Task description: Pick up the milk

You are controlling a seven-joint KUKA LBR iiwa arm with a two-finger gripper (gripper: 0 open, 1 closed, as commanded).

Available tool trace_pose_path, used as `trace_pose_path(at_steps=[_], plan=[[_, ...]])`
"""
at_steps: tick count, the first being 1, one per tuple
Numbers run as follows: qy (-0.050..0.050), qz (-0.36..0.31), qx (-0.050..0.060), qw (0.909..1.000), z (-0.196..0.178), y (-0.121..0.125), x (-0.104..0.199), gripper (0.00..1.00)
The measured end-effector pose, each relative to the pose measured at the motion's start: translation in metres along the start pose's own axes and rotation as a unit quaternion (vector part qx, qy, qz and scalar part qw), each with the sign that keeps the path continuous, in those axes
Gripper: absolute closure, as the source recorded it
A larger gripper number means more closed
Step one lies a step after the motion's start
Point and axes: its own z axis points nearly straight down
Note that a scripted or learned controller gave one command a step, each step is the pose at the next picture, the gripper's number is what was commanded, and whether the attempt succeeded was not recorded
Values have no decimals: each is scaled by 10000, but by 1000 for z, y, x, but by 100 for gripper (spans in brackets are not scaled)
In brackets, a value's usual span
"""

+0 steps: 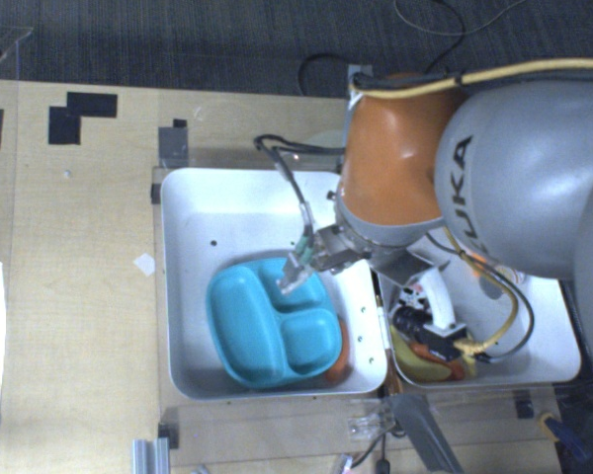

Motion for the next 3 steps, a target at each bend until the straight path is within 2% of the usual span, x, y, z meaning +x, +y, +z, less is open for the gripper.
trace_pose_path(at_steps=[1, 2, 3], plan=[[1, -291, -2, 9996, 70, -41, -71, 0], [1, 363, -8, 9993, 69, -20, -94, 0], [0, 47, -7, 10000, 70, -62, -122, 0]])
